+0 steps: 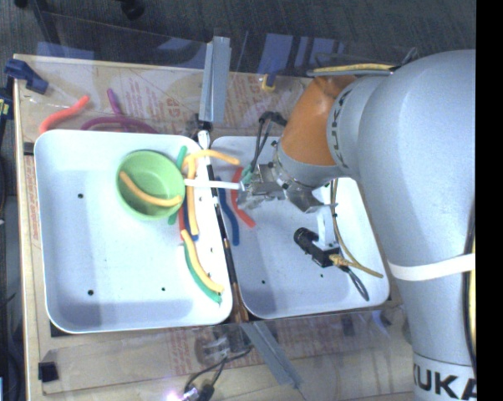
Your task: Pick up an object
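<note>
The hand (256,186) sits low at the left wall of the right bin (302,295), over the divider; whether it is wide or narrow cannot be told. Candidate objects lie close: a red strip (245,218) and a blue strip (228,215) at its 7 o'clock. A green bowl (151,182) rests in the left bin (84,274) at 9 o'clock. Recommended: descend squarely over one strip, clear of the wall, before closing.
</note>
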